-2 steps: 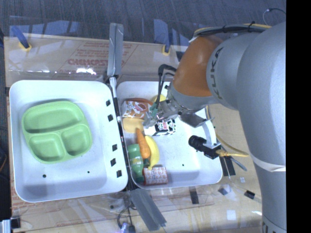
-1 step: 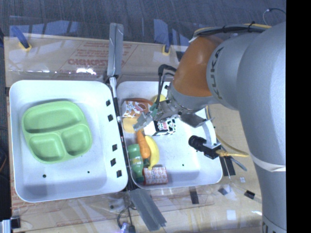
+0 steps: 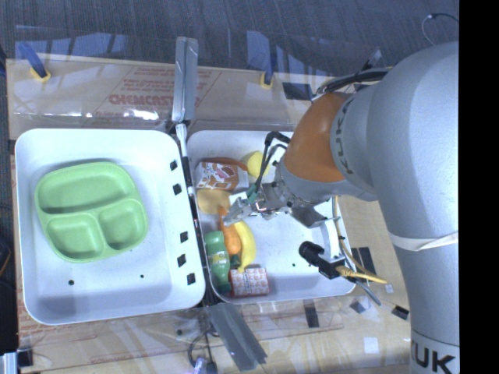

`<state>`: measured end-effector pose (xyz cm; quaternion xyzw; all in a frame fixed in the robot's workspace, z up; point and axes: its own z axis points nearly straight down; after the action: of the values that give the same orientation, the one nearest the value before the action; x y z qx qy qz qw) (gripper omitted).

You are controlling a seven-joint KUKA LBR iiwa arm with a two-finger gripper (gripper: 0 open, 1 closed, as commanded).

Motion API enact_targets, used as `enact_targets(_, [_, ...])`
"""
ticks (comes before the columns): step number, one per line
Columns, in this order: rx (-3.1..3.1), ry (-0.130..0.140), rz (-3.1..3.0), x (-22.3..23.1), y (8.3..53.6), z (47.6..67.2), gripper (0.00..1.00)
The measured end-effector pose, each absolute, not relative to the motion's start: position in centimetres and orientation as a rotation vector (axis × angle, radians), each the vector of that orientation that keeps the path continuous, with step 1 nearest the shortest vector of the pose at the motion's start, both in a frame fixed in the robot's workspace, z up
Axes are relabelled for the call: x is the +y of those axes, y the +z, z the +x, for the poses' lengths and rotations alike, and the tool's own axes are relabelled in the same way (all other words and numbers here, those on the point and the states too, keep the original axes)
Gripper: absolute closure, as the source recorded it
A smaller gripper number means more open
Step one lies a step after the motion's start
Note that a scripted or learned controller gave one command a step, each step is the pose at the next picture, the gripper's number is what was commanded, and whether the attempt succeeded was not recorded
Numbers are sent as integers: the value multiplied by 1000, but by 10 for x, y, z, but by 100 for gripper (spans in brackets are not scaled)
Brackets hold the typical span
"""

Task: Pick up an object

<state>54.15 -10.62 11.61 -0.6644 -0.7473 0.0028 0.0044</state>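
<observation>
We see the claw (image 3: 251, 203) low in the right bin (image 3: 300, 283), over the toy pile along its 9 o'clock wall; its opening we cannot tell. The banana (image 3: 246, 241) at the claw's 6 o'clock looks light, stiff, slippery: grip its midsection crosswise.

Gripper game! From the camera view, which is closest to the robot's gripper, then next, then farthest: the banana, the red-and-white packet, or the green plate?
From the gripper:
1. Banana, just below it, right bin.
2. Red-and-white packet, at the right bin's near edge.
3. Green plate, far away in the left bin.
</observation>
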Motion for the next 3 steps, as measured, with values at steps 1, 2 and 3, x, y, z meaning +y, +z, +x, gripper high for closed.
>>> enact_targets(1, [-2321, 7, -2109, -82, 196, 539, 0])
enact_targets(2, [-2147, 8, -2286, -151, 168, 548, 0])
enact_targets(3, [-2311, -4, -2141, -131, 113, 592, 0])
